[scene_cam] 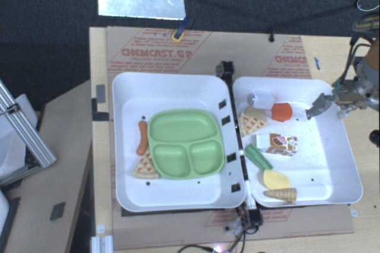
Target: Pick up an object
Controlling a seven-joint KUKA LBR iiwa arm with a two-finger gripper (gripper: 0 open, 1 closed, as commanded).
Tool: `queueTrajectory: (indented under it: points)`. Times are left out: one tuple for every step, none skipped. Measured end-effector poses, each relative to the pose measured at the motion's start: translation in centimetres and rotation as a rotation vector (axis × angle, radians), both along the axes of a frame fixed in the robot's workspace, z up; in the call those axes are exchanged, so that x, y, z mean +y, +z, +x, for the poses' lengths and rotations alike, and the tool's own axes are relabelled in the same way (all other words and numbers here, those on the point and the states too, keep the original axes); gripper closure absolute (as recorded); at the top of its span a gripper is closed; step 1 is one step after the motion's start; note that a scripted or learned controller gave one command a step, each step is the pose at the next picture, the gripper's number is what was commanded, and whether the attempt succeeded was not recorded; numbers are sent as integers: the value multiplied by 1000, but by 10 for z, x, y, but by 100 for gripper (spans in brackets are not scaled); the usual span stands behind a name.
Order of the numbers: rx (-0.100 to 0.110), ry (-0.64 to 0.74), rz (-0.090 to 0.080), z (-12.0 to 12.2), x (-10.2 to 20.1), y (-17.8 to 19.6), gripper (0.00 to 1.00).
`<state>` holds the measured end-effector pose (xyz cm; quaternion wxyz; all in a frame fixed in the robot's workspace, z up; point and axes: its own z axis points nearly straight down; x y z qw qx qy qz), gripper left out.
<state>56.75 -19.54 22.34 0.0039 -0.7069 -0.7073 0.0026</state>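
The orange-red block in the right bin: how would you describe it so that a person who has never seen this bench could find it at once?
Start at the right white bin and look to its far end, where the pincer hangs. The orange-red block lies just left of the pincer, between a pale cup and a waffle piece. It is the one solid orange-red thing in that bin.
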Motion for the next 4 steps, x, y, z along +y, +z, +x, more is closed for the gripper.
queueTrajectory:
  points:
    - [-11, 3, -2, 3, 0, 6, 0]
    - [-8, 5, -1, 13, 2, -46, 0]
    - [-7, 5, -1, 17, 5, -89, 0]
    - [-6, 2, -1, 17, 6, -141, 0]
